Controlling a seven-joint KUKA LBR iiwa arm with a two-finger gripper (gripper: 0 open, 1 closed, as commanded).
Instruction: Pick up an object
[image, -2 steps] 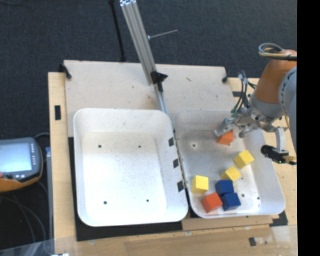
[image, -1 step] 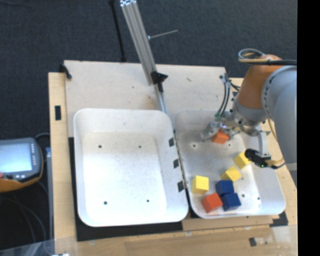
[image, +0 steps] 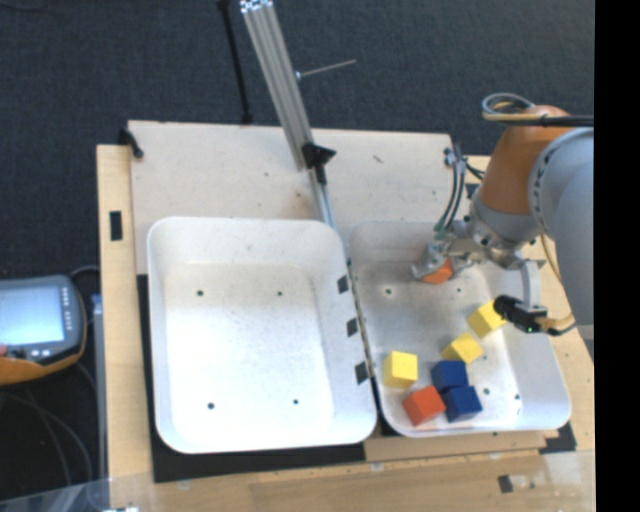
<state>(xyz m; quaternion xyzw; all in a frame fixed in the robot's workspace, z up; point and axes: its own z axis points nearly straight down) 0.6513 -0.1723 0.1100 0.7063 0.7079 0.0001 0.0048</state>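
An orange object (image: 437, 274) is seen pinched at the gripper (image: 436, 268); lifting clear is judged next.

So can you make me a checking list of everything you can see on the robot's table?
Surface: wooden bench bearing a left bin and a right bin, both white and shallow.
Job's things: in the right bin, three yellow blocks, two blue blocks and an orange block.
Clutter: nothing seen.
Grippers: gripper low over the right bin's far end with something small and orange at its tip; whether it is held cannot be told.
Cables: black cable on the floor; wires along the arm.
Surroundings: dark carpet, slanted metal rail, grey screen device at left.
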